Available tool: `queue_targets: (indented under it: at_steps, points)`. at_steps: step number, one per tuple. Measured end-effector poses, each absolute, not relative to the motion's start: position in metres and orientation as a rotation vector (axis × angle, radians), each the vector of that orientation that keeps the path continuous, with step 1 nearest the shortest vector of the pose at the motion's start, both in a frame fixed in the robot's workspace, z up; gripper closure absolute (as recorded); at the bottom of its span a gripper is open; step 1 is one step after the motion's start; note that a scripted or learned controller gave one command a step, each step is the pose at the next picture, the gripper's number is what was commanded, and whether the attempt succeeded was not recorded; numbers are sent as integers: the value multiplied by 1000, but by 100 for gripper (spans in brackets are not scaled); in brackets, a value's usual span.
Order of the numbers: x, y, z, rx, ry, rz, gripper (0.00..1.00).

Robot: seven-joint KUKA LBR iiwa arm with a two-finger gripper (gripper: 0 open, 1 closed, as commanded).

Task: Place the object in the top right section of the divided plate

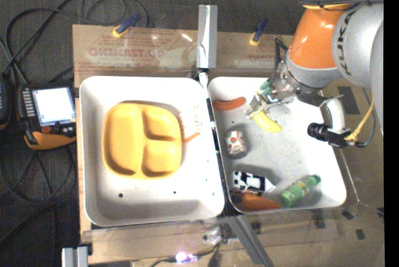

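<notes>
Tool (265, 105) pinching a curved yellow banana (269, 122) above the right bin (324, 163), fingers closed on it.

A yellow divided plastic plate (144, 138) lies flat in the left white bin, while a yellow banana-shaped toy (269, 123) rests in the right bin

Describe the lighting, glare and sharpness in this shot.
Camera view: light is even and soft, with faint shadows inside the left bin; the plate shows mild sheen but no blown glare; the bottle and can are slightly soft; the end effector looks a bit blurred above the banana; the carpet is dim.
</notes>
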State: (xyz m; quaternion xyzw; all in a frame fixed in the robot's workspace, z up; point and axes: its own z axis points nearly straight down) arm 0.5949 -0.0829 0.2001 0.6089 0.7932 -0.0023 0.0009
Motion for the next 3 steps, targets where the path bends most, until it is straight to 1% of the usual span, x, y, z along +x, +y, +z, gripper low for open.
queue_targets:
  at_steps: [1,2,3]
  points:
    - [544,-2,196,2033,2399,-4,100]
    - [511,17,182,2333,2110,-7,100]
    - [484,80,262,2300,2141,-6,100]
